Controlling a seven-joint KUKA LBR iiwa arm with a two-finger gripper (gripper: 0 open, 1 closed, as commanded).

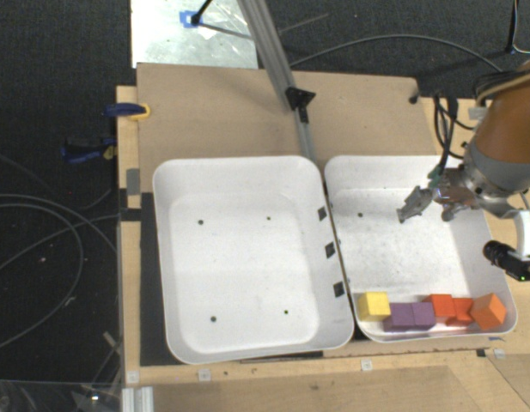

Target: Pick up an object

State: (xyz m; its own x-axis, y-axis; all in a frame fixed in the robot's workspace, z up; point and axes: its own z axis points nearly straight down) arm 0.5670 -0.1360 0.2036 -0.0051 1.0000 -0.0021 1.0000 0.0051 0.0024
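While fingers (429, 202) gape, blocks (433, 310) lie unlabelled

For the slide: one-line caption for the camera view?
KUKA arm's end effector hovers open over the right bin; yellow, purple and orange blocks line its near edge.

claw (430, 205) above right bin (393, 239), blocks (432, 311) below

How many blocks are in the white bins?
5, all along the near edge of the right bin: a yellow block, a purple block, two orange-red blocks, and an orange block in the corner. More may hide behind these.
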